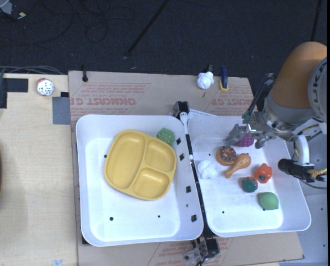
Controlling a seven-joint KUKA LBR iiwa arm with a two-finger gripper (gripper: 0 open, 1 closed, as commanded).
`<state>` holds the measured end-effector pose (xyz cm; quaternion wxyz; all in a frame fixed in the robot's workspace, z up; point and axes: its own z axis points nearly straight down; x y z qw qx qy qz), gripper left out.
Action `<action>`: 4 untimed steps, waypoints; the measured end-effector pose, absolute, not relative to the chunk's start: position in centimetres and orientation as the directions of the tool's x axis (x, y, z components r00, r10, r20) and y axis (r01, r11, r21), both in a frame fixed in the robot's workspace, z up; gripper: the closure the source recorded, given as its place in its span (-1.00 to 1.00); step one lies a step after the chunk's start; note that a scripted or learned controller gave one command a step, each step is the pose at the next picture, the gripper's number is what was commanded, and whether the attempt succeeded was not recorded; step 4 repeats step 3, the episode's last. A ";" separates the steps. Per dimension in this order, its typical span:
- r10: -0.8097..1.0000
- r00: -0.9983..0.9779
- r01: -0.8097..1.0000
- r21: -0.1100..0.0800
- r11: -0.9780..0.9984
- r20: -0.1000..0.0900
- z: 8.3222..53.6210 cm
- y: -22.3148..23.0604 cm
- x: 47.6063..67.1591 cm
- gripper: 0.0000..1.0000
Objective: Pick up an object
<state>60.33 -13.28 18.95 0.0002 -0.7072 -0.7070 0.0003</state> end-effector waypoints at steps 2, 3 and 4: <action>1.000 -0.009 1.000 0.007 0.009 0.002 28.8 -3.7 61.3 1.00; 1.000 -0.001 1.000 -0.001 0.001 0.002 32.7 -2.5 55.4 1.00; 1.000 -0.001 1.000 -0.001 0.001 0.002 32.7 -2.5 55.4 1.00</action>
